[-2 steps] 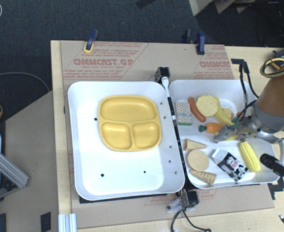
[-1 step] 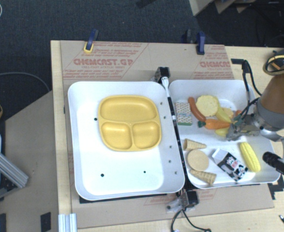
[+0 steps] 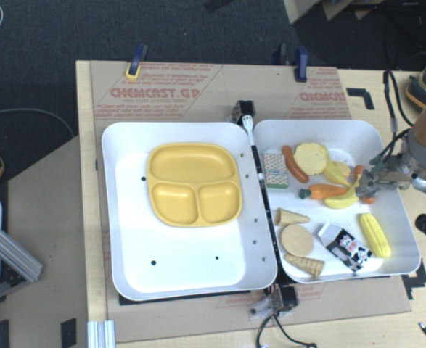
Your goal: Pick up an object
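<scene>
The right white bin holds several toy foods: a red sausage, a round yellow slice, a banana, an orange carrot, a corn cob, a round biscuit, two wafer cones and a black-and-white packet. My gripper reaches in from the right and hangs low over the bin's right side, just right of the banana and carrot and above the corn cob. I see nothing lifted off the bin floor.
The left white bin carries a yellow divided plate. A small checkered packet lies by the wall between the bins. Clamps sit at the bench's back edge.
</scene>
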`<state>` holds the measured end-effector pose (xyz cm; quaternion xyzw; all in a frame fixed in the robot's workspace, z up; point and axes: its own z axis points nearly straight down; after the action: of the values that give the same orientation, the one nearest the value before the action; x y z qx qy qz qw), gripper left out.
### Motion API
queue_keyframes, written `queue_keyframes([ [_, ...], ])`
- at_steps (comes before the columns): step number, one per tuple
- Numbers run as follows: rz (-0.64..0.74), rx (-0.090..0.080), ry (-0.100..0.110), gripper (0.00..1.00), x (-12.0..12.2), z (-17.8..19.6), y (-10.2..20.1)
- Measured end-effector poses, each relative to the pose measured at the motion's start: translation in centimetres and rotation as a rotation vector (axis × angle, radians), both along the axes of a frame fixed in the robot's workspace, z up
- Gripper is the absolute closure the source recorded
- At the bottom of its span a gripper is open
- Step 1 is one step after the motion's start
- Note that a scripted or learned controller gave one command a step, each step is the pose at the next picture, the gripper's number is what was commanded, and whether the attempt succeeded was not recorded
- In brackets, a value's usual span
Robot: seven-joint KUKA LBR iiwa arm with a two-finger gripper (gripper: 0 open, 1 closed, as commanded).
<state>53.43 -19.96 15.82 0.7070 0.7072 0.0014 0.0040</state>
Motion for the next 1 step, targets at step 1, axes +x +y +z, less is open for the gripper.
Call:
queue_keyframes([
  [1,0.002,0.000,-0.002,1.00,0.61,6.39,-0.05],
])
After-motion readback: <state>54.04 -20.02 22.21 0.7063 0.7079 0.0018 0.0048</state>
